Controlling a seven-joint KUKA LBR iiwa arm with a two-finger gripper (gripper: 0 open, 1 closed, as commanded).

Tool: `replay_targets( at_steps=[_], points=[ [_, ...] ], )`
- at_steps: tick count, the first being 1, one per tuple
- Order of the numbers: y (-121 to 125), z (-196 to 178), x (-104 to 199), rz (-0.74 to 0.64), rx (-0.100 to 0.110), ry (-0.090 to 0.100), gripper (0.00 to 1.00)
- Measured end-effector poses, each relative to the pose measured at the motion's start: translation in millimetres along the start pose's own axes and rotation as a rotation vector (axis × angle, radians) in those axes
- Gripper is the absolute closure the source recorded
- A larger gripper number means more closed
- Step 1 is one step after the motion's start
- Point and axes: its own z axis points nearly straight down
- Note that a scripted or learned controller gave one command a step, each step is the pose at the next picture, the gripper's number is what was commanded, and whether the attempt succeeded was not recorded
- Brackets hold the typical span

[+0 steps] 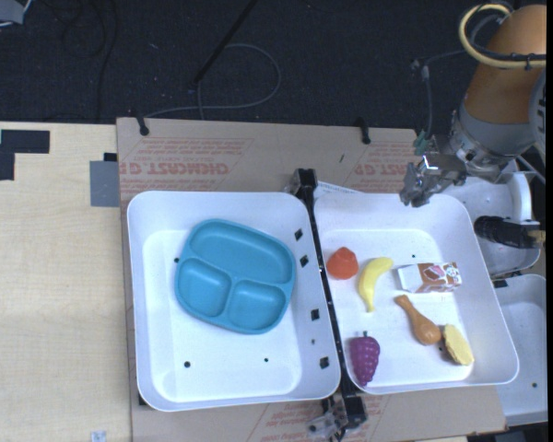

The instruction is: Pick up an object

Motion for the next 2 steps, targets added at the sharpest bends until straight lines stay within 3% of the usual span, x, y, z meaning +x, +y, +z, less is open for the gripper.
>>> replay_targets(
  at_steps=[2],
  points=[
    [-27, 17, 113, -0.003, 0.010, 0.003, 1.00]
  ],
)
